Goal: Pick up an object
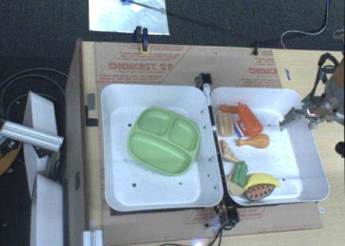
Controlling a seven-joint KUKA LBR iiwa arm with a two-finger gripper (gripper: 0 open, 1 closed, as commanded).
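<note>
My gripper [301, 117] hangs over the right side of the right bin [310, 183], with the grey arm entering from the right. It looks open, and nothing sits between its fingers. Toy foods lie along the bin's left side, well left of the gripper: an orange bottle-shaped toy [246, 118], a tan bun [225, 124], an orange drumstick [254, 142], a pale wedge [229, 153], a green piece [239, 172], a yellow banana [262, 180] and a watermelon slice [259, 191].
The left bin [116, 185] holds a green divided plate [163, 140]. A ridge with black clips [214, 132] joins the two bins. Cardboard [156, 62] lies under both, and cables run along the dark floor.
</note>
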